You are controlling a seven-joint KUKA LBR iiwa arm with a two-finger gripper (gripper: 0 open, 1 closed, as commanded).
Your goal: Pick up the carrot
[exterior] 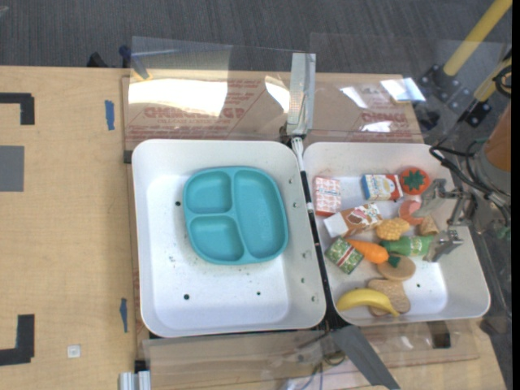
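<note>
Nearest the camera lies the front rim of the left bin (236, 325), the shallow white tray that serves as the landmark here. Inside that bin, toward its back half, sits a teal divided plate (236, 215) with three compartments, all bare.

Just to the right of the left bin, touching along a shared edge, is the right bin (467, 299), crowded with toy food. The carrot (367, 250) lies in it, not far from the shared edge and about midway from front to back, its orange body slanted with the tip pointing back toward the left bin. A small green carton (344, 256) touches it on the side facing the left bin, a corn cob (392, 230) sits just behind it, and a green piece (413, 247) lies at its thick end. A banana (367, 301) lies nearer the front rim.

Farthest from the left bin, at the right bin's outer side, hangs the gripper (448, 222); whether its claw is apart or together cannot be told from this slant, and nothing is seen between the tips.

The step in hand appears to be the approach. To do it well, the arm should probably come over the carrot's middle, turn the claw across its short width, and descend cleanly, since the carton and corn crowd both flanks and could be nudged or caught instead.
</note>
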